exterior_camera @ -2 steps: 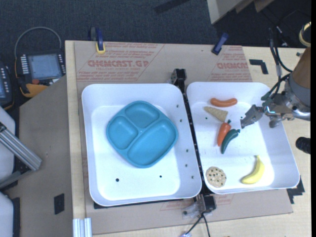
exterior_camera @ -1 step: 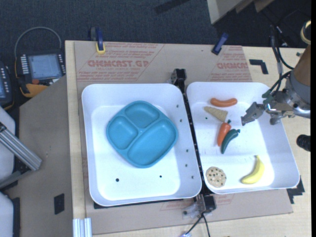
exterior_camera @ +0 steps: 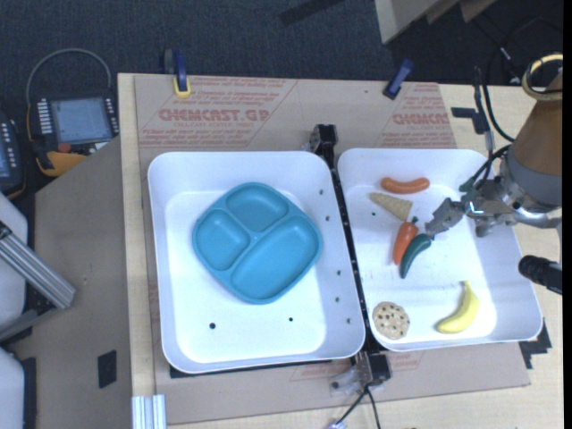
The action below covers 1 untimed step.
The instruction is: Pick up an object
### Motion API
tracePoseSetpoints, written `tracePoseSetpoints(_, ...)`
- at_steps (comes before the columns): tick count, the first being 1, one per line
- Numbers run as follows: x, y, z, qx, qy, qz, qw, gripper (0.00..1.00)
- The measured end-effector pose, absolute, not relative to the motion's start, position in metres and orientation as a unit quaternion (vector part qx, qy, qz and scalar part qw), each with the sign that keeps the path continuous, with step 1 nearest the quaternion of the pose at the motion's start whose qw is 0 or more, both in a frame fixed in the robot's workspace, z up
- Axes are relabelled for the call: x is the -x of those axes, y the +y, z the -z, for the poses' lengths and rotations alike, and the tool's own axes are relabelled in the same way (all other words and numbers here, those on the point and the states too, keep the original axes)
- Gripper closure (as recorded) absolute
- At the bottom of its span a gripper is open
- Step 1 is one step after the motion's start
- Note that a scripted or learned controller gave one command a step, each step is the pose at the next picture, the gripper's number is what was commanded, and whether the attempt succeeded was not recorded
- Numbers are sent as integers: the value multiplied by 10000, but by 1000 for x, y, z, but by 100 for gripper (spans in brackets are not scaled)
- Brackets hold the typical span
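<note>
We see the gripper [exterior_camera: 440,222] low over the right bin [exterior_camera: 509,320], its tip just beside the top of the carrot [exterior_camera: 404,239] and the green pepper [exterior_camera: 415,254], which lie side by side near the bin's middle. We cannot tell how far the jaws stand apart, and nothing shows between them. A sausage [exterior_camera: 405,185] and a cone [exterior_camera: 392,205] lie toward the bin's far end; a cookie [exterior_camera: 391,320] and a banana [exterior_camera: 458,311] sit near its front edge. The left bin [exterior_camera: 170,239] holds a blue plate [exterior_camera: 257,241]. We judge this the approach step, nothing lifted yet. Next, we think, the jaws must straddle one piece, likely the carrot or the pepper, without nudging its neighbour, then close and rise.
</note>
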<state>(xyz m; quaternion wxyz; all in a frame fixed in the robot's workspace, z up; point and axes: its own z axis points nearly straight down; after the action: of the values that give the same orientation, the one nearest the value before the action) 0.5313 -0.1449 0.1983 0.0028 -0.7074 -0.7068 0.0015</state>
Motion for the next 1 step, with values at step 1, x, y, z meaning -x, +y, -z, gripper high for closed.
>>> tracePoseSetpoints(1, -537, -142, -140, 7073, -7069, -5, 11, 0)
